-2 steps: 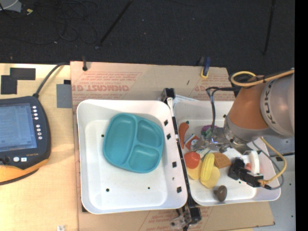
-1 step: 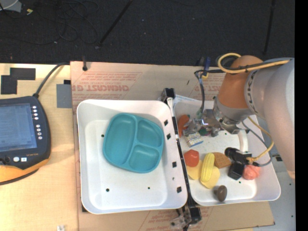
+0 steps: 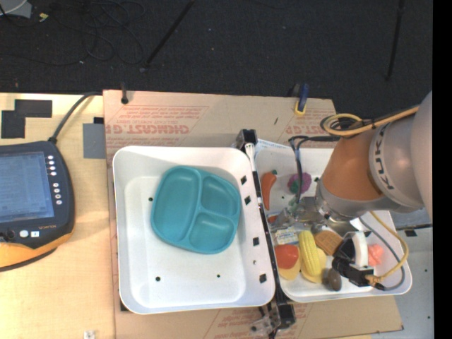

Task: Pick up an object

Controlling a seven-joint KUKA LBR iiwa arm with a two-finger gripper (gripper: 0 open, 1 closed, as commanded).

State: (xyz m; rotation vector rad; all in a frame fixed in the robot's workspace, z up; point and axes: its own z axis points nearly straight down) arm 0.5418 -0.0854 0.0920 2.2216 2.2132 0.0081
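Note:
The right bin (image 3: pixel 395 282) holds several toy foods: an orange-red carrot (image 3: pixel 268 185), a purple piece (image 3: pixel 301 182), a red tomato-like piece (image 3: pixel 286 256), a yellow corn cob (image 3: pixel 308 256), a tan cookie (image 3: pixel 327 241), a dark brown lump (image 3: pixel 331 280) and a pink piece (image 3: pixel 375 253). My gripper (image 3: pixel 287 220) is low in this bin, just above the red piece and the corn and below the carrot. The arm's orange band (image 3: pixel 350 172) and grey wrist cover the bin's middle. I see nothing clearly held.
The left bin (image 3: pixel 134 260) carries a teal divided plate (image 3: pixel 196 209). A black clip divider (image 3: pixel 256 210) runs between the bins. A tablet pendant (image 3: pixel 32 189) lies at the far left on the bench. Cables loop over the arm near the right bin's back edge.

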